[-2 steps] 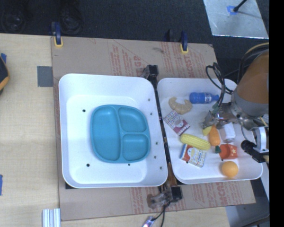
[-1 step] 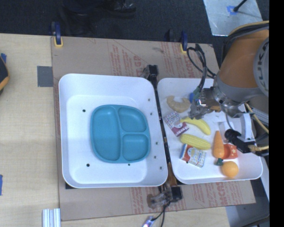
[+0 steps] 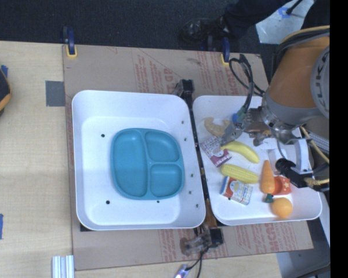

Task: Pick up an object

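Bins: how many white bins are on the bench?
2. The left bin holds a blue divided plate; the right bin holds toy foods beneath the gripper.

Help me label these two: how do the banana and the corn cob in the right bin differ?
The banana is smooth and curved; the corn cob looks bumpy and straighter. The banana lies nearer the gripper, the corn cob below it, beside a small packet. Both are yellow, elongated and lie flat in the right bin.

A divided plate (image 3: 148, 163) lies in the left bin (image 3: 81, 155), while at 3 o'clock the right bin (image 3: 313, 210) holds banana (image 3: 242, 150), corn (image 3: 239, 172), carrot (image 3: 268, 178) and orange (image 3: 282, 207).
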Robot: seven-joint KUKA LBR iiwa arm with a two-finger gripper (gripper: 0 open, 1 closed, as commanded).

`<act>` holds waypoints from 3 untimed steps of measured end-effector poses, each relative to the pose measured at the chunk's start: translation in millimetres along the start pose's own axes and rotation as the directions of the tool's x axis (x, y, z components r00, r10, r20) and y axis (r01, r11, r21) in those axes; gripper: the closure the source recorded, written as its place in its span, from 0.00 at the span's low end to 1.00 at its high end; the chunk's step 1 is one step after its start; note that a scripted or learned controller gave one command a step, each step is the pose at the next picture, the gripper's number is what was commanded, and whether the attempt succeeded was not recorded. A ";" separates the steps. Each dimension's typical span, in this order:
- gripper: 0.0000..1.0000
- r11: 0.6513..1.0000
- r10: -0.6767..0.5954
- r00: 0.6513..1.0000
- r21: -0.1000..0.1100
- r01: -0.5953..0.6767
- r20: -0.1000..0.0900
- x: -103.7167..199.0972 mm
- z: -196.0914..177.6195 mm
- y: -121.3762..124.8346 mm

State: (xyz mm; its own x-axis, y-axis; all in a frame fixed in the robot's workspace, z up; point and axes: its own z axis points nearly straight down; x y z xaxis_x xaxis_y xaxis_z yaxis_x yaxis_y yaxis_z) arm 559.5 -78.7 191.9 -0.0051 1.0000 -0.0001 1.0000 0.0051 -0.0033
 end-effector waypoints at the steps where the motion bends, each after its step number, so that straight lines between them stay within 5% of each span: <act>1: 0.00 1.000 0.001 1.000 0.002 -0.001 0.001 -44.7 35.8 -2.7; 2: 0.00 1.000 0.003 1.000 -0.002 -0.003 0.001 -127.6 26.8 -9.8; 3: 0.00 1.000 0.000 1.000 -0.017 0.000 0.008 -118.4 85.2 -39.9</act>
State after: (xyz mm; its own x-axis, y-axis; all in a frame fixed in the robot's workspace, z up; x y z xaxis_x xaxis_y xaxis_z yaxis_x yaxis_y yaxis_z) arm 519.9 -197.3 106.8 -0.0048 1.0000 -0.0082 0.9999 0.0049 0.0132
